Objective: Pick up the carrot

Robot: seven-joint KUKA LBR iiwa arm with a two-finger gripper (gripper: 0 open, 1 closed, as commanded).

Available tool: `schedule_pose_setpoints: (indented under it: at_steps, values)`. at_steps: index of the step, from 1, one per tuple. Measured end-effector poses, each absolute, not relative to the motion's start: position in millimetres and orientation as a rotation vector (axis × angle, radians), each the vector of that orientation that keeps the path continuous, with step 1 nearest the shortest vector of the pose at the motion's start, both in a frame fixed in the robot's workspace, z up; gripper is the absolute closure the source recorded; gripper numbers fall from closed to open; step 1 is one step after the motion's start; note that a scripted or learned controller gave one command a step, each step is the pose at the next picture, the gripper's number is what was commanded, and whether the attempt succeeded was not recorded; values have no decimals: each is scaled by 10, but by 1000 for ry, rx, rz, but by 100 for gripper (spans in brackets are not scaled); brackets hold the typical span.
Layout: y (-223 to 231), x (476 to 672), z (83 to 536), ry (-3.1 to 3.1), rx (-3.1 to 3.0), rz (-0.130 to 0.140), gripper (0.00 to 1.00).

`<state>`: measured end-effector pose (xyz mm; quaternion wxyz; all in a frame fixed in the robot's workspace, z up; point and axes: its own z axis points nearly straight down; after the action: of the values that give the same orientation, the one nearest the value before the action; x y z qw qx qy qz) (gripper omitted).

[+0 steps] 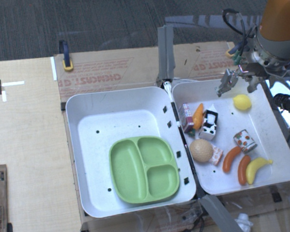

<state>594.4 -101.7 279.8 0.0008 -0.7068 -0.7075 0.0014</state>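
Two white bins sit side by side on the bench; the left bin [86, 145] holds a glossy green divided plate [143, 168]. In the right bin [276, 176], the tapered orange carrot [198, 115] lies against the left wall, touching a small black-and-white box [209, 124] and just above a round beige ball [201, 150]. A lemon [242, 102], two smooth sausages [237, 164] and a banana [257, 168] lie further right. The gripper [228, 83] hovers over the bin's far rim, well apart from the carrot, its fingers apparently spread and holding nothing, though the view is poor.
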Motion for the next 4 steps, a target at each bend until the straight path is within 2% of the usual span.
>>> schedule_pose_setpoints:
  at_steps: [1,2,3,4]
  values:
    - [-788,6077,1950,-2473,-1932,4,0]
    - [-1015,6047,1131,-2508,-1889,2,0]
    - [-1057,6523,923,-2592,-1777,0,0]
    - [-1072,6491,996,-2577,-1776,10,100]
